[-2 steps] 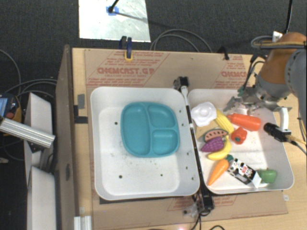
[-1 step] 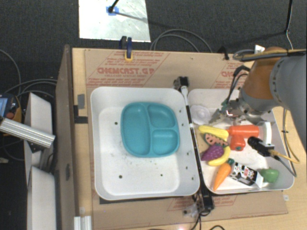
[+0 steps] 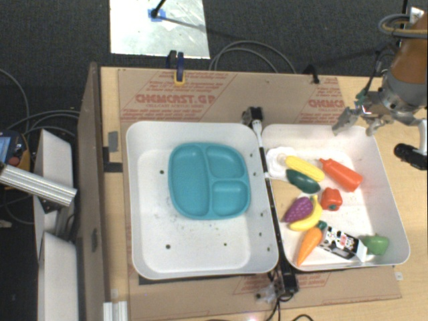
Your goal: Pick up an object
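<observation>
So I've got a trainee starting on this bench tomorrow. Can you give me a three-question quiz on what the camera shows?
1. True or false: the blue divided plate lies in the same bin as the toy food.
2. Which toy touches the black-and-white box in the right bin? A) orange carrot B) purple grapes C) red pepper
3. Where is the gripper: above the toys, or over the right bin's far edge?

Key:
1. False; it lies alone in the left bin.
2. A.
3. Over the far edge, with nothing between its jaws.
</observation>
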### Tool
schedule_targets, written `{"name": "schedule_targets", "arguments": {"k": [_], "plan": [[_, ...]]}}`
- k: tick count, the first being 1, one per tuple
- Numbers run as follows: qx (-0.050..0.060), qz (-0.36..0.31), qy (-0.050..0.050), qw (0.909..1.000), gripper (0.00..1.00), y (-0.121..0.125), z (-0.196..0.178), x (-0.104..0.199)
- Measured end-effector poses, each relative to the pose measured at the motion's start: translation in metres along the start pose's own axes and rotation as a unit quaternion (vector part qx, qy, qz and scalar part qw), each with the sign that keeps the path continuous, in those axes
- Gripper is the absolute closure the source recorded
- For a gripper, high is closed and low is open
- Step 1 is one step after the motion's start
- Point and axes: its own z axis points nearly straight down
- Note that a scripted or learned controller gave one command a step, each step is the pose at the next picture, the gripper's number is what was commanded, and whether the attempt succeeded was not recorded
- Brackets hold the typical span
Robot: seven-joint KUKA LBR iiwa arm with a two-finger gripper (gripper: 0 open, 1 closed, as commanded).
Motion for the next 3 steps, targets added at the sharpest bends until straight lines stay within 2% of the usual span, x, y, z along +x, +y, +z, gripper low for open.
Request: {"name": "schedule_targets", "arguments": {"k": [1,2,3], "plan": [[0.01,-0.004,0.006,0.9999,0.0,-0.058,0.036,0.067],[0.009,-0.004,0.005,0.9999,0.0,-0.053,0.108,0.096],[0.006,-0.003,0.004,1.0,1.0,-0.05,0.093,0.093]]}}
